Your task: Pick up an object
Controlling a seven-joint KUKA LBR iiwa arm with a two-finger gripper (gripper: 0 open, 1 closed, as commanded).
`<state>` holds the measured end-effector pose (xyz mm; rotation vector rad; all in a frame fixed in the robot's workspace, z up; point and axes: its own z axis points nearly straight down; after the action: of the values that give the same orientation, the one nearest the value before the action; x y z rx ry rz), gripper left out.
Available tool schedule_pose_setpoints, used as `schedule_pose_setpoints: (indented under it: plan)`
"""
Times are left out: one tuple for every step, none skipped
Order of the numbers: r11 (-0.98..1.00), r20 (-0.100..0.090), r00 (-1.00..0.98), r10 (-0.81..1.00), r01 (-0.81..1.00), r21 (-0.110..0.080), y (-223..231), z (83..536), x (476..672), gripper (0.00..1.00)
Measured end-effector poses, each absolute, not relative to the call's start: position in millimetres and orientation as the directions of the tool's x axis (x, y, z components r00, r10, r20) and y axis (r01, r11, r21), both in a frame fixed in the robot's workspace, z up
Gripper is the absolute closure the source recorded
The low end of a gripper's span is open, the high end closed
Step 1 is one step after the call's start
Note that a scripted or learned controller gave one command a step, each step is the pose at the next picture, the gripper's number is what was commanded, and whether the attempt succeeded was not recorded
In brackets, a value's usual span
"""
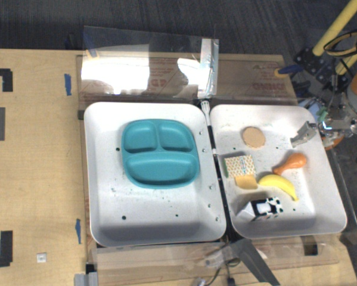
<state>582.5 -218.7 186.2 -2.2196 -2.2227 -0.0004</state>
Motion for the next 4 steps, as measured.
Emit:
schedule_pose_setpoints:
  plan:
    - [-0.027,0.008,0.027,1.0,1.0,-0.006,-202,92,525.8,0.0]
    - [-0.119,0.0,0.119,0.993,0.993,0.004,-190,139,562.1,0.0]
    - [0.143,-0.001,-0.143,0.99,0.99,0.005,-136,87,600.5,0.0]
    - [0.339,-0.003,-0.339,0.941,0.941,0.007,-99,120,668.6,0.0]
